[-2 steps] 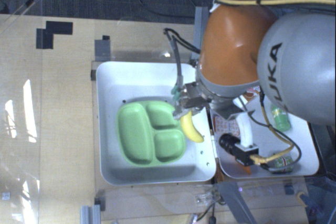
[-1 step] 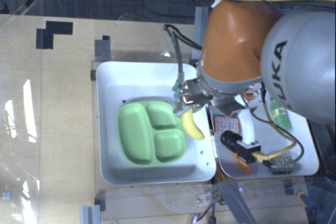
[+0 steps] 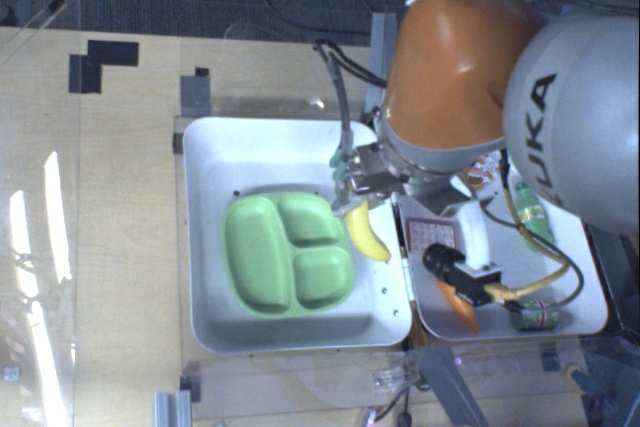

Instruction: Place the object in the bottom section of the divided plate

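Yellow banana [image 3: 367,237] lying in the left white bin [image 3: 205,215], just beside the right edge of the green plate [image 3: 262,255], maybe touching the rim. Not on the plate yet. Top end of the banana tucked right under the fingers [image 3: 347,187] of the big grey and orange arm [image 3: 450,75]. Too dark and crowded there to tell how far open the fingers are, or whether anything sits between them.

Probably a light thing, this banana. Smooth skin, so likely a bit slippery. Curved, so apt to roll or spin if pinched near one end. Could be a hard toy or a soft real one; hard to say from up here, so best not to squeeze hard.

Best spot to take hold: the fat middle, across the short way, with the bend lying flat. Taken by the tip, likely to swing or slide out.

Bottom part of the plate, by the look of things the small cup at the lower right, very near the banana. A short trip, then. Looks about as long as that cup, so one end may rest on the rim.
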Controlling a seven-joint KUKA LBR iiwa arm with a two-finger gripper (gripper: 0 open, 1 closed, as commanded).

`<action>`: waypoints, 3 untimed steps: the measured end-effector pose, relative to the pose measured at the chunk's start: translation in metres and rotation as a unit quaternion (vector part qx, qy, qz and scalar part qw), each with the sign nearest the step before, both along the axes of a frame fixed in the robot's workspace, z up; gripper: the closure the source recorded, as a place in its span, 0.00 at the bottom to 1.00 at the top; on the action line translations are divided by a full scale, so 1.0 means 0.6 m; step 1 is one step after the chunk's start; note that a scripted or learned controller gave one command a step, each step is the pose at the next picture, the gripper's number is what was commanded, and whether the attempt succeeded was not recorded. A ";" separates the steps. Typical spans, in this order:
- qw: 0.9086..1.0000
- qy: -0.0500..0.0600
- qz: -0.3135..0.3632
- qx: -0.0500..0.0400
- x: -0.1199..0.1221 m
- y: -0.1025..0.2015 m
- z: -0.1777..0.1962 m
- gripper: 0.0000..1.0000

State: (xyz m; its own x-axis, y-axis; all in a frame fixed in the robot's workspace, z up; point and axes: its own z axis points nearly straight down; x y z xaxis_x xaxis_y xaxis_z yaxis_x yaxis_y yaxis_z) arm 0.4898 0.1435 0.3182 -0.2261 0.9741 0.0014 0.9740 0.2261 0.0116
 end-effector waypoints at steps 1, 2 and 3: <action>1.000 -0.002 0.002 0.000 0.002 0.001 0.018 1.00; 0.999 0.004 -0.037 -0.002 0.054 -0.087 -0.079 1.00; 0.999 0.004 -0.036 -0.001 0.054 -0.086 -0.079 0.00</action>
